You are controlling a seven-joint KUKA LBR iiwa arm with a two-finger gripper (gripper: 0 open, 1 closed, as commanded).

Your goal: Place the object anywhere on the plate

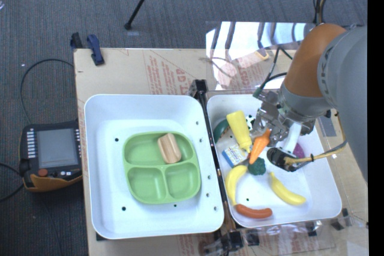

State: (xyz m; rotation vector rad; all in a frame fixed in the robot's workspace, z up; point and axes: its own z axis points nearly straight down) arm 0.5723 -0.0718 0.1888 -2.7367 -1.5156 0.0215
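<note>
Over the right bin (327, 189), gripper (268, 136) hangs just above the carrot (258, 147) (finger state: cannot tell). Carrot lies tilted among two bananas (285, 190), a sausage (252, 211) and a yellow bottle (239, 129). Left bin's green plate (161, 181) carries a hot dog (169, 147).

I see two bins side by side: the left bin (99, 129) holds a divided plate (135, 186) with a bun (169, 147) in its rear right compartment. The right bin (327, 189) holds a carrot (258, 146), two bananas (234, 181) (286, 189) and a sausage (252, 211) nearest me.
</note>
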